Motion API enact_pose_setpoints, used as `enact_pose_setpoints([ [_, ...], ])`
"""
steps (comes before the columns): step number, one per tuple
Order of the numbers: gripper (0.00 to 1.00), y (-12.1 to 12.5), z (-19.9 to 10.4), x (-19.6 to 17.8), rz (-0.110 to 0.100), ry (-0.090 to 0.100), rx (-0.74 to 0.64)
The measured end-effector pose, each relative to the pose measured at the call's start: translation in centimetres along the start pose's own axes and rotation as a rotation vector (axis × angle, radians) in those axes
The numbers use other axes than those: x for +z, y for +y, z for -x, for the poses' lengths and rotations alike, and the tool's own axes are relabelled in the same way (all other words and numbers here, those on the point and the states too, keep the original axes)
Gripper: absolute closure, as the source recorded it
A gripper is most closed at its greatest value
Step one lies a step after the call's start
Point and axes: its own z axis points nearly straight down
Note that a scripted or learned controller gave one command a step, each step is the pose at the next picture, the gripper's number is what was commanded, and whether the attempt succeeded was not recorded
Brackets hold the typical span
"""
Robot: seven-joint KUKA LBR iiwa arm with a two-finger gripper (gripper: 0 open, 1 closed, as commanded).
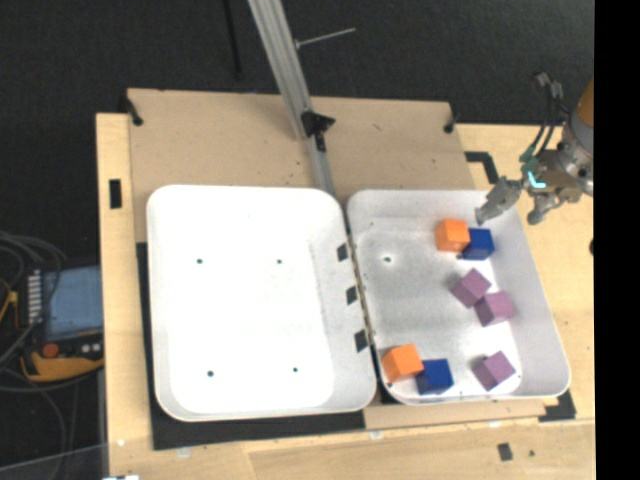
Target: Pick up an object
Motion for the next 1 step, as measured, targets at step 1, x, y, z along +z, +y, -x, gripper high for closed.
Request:
enact_pose_setpoints([
  [1,0.0,0.06,0.03,-0.28,0.004,-0.003,-0.002],
])
